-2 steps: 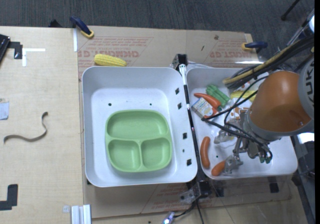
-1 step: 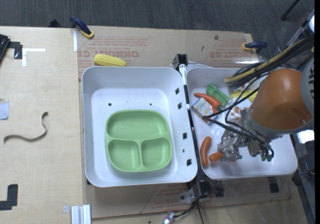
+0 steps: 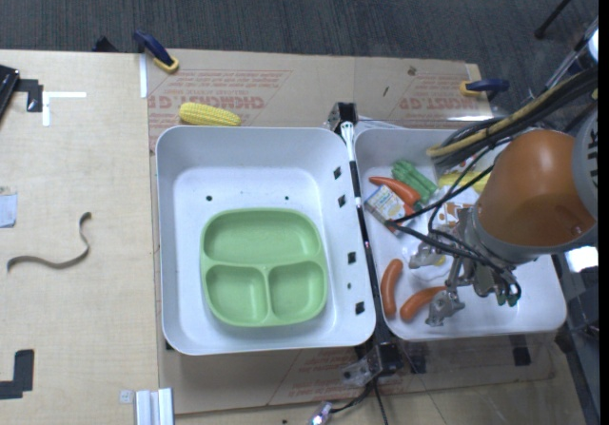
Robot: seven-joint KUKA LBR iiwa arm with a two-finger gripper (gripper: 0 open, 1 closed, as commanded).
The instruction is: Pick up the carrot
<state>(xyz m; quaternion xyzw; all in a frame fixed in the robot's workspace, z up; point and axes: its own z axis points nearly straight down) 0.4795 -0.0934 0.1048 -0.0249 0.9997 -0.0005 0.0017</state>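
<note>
I'm reading the two-finger gripper (image 3: pixel 443 307) first. It's hanging low in the front of the right white plastic bin (image 3: pixel 533 323), w/ its tip just beside, maybe touching, the right end of the short orange tapered carrot (image 3: pixel 419 303). I can't tell whether it's spread or closed, since cables and the wrist are cluttering it, and nothing is visibly clamped in it.

Step, as I'm judging it: final approach/descent onto the carrot, grasp not yet confirmed. The next move is calling for centring over the carrot's mid-body, not its end, w/ the jaws across the short axis, then closing and lifting straight up. The carrot is lying flat on the bin floor, angled, near the front wall. I'm guessing it's smooth moulded plastic and rounded, so prob. slippery and apt to roll out of a pinch.

Going outward, a reddish-orange sausage-shaped piece (image 3: pixel 391 286) is lying just left of the carrot, close enough for a mis-grab. Further back are a red-orange tapered piece (image 3: pixel 395 190), a green pod-like toy (image 3: pixel 415 176) and a small printed packet (image 3: pixel 385 207). The glossy orange band (image 3: pixel 533 190) on the arm is looming above.

The left white bin (image 3: pixel 181 223) is holding a matte pale-green three-compartment tray (image 3: pixel 265 266). A bumpy yellow corn cob (image 3: pixel 209 114) is lying on the cardboard behind it.
</note>
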